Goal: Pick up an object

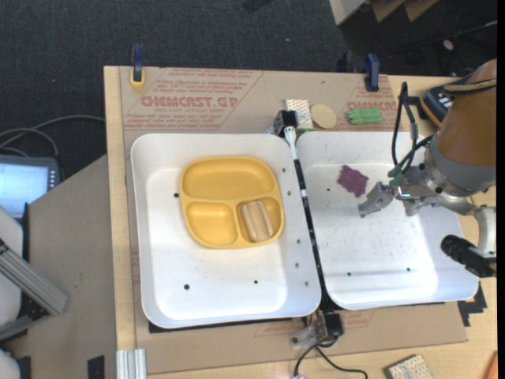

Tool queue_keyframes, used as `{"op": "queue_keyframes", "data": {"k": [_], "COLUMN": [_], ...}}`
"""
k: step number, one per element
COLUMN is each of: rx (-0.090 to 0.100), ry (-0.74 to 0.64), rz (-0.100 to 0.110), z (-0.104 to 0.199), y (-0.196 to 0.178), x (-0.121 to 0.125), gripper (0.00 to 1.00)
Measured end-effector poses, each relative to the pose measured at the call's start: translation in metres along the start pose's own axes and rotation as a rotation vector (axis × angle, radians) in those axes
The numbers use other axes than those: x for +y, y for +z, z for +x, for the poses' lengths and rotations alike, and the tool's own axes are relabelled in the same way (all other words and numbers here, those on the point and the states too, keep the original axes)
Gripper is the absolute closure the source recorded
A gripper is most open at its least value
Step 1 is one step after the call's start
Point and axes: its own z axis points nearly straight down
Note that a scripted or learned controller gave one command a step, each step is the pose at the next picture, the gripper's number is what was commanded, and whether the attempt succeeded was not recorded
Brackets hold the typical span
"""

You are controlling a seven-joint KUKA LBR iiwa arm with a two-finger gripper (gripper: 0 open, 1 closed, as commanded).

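Observation:
A small purple object [353, 180] lies in the right white bin [379, 279], in its upper middle. My gripper [373, 203] hangs low over that bin, just below and to the right of the purple object, close to it but apart from it. The grey arm with its orange band [469, 129] comes in from the right edge. In the left white bin [213, 294] sits a yellow divided plate [229, 181], and a beige oblong object [255, 219] lies in its lower right compartment.
Behind the bins, on the brown board, lie a green object [364, 117] and a tan round disc [323, 116]. Blue clamps [138, 63] hold the board's far edge. Black cables [406, 133] hang beside the arm.

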Motion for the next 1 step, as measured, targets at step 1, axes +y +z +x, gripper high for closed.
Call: {"op": "queue_keyframes", "data": {"k": [1], "rx": [-0.003], "ry": [0.0], "rz": [-0.002], "z": [-0.0272], "y": [0.1273], "x": [0.0602], "gripper": [0.0]}}
